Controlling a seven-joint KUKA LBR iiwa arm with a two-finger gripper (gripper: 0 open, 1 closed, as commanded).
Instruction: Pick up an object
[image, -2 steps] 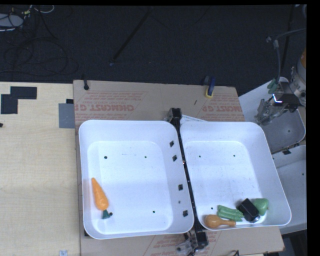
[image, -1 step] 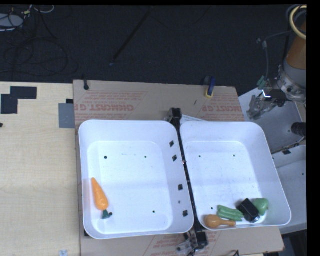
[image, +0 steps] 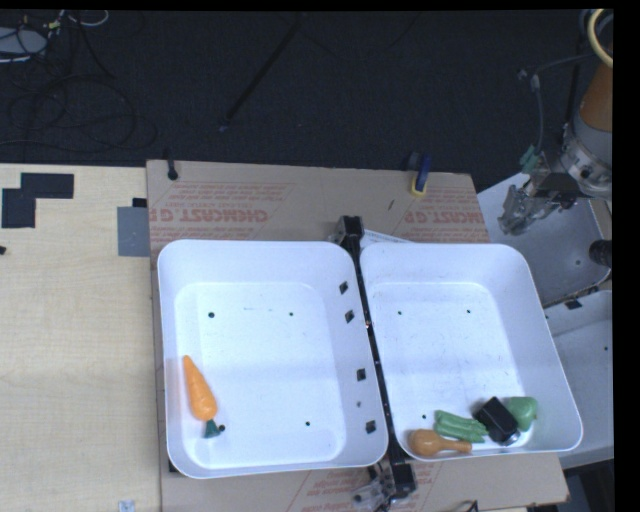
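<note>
Waiting above the desk, well right of both bins: gripper (image: 527, 205), finger state cannot tell. Nothing lifted; whole pick left to do. Carrot (image: 199, 389) flat in left bin (image: 250, 258), near-left corner, long axis near-far, green top toward the near wall

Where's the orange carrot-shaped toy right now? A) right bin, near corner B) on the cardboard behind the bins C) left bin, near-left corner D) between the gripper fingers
C: the orange carrot-shaped toy lies alone on the floor of the left white bin, by its near-left wall, far from the gripper hanging beyond the right white bin.
</note>
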